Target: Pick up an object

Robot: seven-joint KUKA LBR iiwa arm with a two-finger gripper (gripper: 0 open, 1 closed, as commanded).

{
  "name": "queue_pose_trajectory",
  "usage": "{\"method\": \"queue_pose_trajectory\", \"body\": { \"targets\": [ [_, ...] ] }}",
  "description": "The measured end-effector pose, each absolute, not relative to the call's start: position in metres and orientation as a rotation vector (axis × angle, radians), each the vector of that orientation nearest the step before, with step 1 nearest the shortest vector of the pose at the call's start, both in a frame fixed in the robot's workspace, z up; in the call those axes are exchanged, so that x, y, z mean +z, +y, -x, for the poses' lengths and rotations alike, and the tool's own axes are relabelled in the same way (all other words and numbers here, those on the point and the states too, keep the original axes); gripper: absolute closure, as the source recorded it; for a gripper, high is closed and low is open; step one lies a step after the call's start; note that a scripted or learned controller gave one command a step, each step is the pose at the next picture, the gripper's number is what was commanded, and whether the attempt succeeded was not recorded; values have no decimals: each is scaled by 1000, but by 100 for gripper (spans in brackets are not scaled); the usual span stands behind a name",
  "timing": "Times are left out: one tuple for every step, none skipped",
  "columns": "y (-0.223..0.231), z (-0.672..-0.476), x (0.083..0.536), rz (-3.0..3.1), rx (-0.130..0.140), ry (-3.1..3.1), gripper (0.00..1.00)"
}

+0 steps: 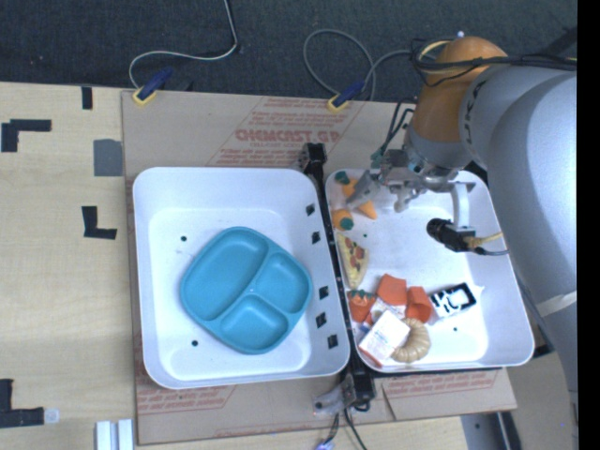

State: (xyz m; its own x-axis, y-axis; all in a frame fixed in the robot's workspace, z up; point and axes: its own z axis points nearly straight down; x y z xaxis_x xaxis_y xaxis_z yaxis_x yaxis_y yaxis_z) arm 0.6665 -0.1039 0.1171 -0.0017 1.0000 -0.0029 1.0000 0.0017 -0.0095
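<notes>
My gripper [384, 187] hangs low over the back left corner of the right bin [497, 345], under the orange-banded wrist [459, 59]. Just below and left of it lie small orange pieces [366, 209] and a small orange and teal toy [343, 220]. Further forward in this bin lie a pizza slice [354, 259], red-orange blocks [394, 292], a black and white card [455, 298], a white packet [383, 336] and a tan ring-shaped pastry [413, 343]. I see nothing clearly held.
The left bin [159, 204] holds a blue divided plate [246, 289]. A black divider [323, 242] runs between the bins. A black part [450, 233] juts out beside the arm over the right bin. Cables [337, 64] loop behind the bench.
</notes>
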Motion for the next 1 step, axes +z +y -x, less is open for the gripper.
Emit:
{"method": "queue_pose_trajectory", "body": {
  "targets": [
    [-102,-664,84,2214,35,-2214,0]
  ]
}}
